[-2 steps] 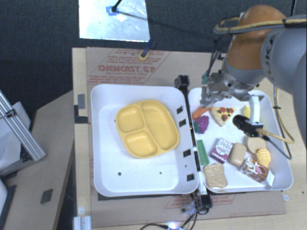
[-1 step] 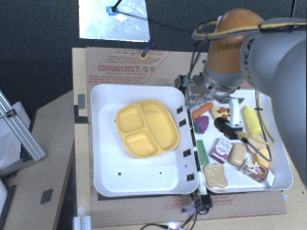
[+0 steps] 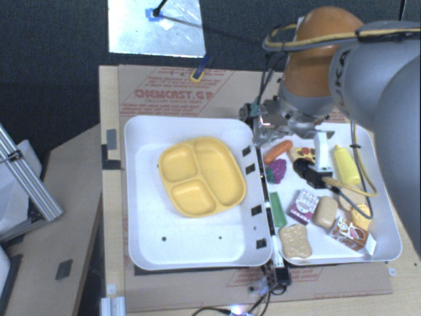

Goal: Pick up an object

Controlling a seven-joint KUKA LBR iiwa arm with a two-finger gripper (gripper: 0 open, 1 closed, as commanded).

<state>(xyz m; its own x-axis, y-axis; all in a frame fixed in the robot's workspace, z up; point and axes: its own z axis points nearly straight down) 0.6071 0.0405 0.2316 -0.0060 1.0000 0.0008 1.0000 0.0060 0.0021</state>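
Note:
The right bin holds several toy foods. An orange carrot lies near its far left corner, with purple grapes just in front of it. A yellow bottle lies further right. Nearer the front are a green strip, a maroon box, a tan bread piece, a biscuit and a brown snack packet. My gripper hangs low over the bin's far left corner, just behind the carrot, with the wrist covering it from above.
In the left bin lies a yellow three-part plate. A divider with black clips separates the bins. The big grey arm covers the right bin's far right side. A shiny metal sheet lies beyond the bench.

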